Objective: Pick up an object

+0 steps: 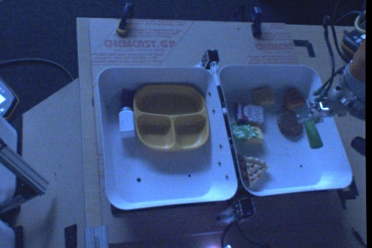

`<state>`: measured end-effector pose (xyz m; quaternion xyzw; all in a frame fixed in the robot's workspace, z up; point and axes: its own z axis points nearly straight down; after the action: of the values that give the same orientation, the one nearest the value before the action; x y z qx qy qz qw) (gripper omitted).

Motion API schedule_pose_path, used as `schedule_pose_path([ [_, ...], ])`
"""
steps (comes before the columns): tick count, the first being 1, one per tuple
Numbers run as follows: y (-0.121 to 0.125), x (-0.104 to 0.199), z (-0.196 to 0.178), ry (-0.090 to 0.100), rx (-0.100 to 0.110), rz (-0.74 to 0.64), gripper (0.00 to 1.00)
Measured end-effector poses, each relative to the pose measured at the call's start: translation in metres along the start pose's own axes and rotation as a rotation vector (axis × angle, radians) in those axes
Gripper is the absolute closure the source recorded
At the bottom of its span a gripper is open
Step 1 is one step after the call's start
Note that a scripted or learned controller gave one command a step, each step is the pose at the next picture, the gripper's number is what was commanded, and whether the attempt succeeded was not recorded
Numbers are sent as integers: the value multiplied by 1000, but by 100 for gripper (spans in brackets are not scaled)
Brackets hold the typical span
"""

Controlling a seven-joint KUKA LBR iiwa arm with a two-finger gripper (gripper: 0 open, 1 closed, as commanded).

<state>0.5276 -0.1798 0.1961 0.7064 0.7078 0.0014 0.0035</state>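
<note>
My gripper [313,114] hangs over the right side of the right bin [334,174], reaching in from the right. A green cylinder [313,135] sits directly below it, and the dim view does not show whether the two touch. A round dark cookie [289,123] lies just to the gripper's left, with a brown piece [294,99] behind it. Further left are a tan cube [263,95], a red packet [250,114], a green and yellow piece [247,133] and a waffle slice [254,169].
The left bin [116,183] holds a yellow divided plate [171,116] and a small white bottle [127,122] beside its left edge. A ridge [224,119] separates the two bins. Clamps [124,19] stand at the bench's back edge.
</note>
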Motion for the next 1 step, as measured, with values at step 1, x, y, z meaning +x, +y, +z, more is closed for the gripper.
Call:
schedule_pose_path([
  [1,1,0,-31,0,0,0,100],
])
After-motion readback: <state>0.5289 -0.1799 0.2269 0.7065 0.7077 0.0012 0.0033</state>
